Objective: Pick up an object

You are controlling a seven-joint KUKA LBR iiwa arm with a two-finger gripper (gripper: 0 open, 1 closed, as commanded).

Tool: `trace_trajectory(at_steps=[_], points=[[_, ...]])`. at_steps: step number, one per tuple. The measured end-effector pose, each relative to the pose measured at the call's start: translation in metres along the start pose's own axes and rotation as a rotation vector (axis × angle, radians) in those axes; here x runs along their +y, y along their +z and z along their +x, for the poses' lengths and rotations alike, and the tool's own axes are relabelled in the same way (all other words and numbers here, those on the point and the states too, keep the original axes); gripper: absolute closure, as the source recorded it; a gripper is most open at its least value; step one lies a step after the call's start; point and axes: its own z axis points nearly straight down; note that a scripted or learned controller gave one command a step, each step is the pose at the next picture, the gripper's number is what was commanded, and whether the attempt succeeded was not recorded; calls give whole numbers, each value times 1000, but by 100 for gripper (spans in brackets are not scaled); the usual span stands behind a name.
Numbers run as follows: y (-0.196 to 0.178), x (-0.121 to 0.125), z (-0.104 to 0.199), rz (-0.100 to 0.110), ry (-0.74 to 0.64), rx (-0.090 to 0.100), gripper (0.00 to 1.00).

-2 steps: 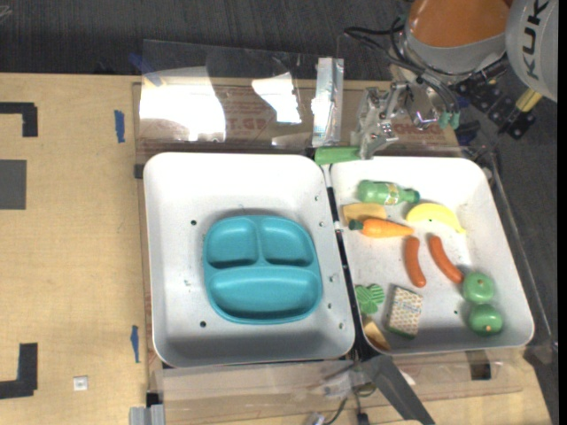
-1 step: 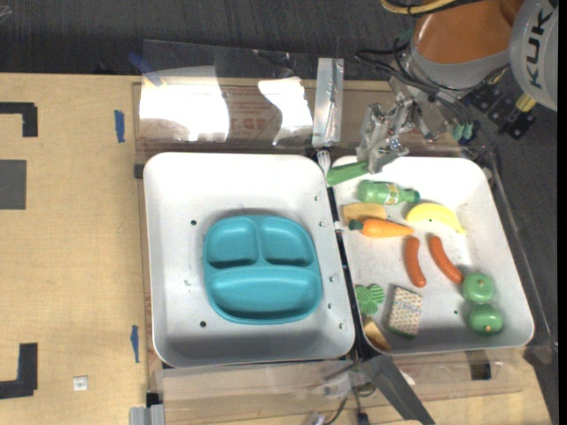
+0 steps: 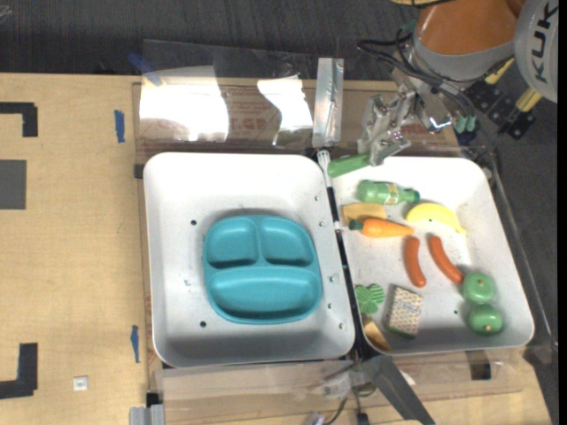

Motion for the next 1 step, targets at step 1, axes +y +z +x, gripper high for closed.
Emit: trace_trajectory(at_steps=[1], points=[[37,-51,20,-2,37,14,100]])
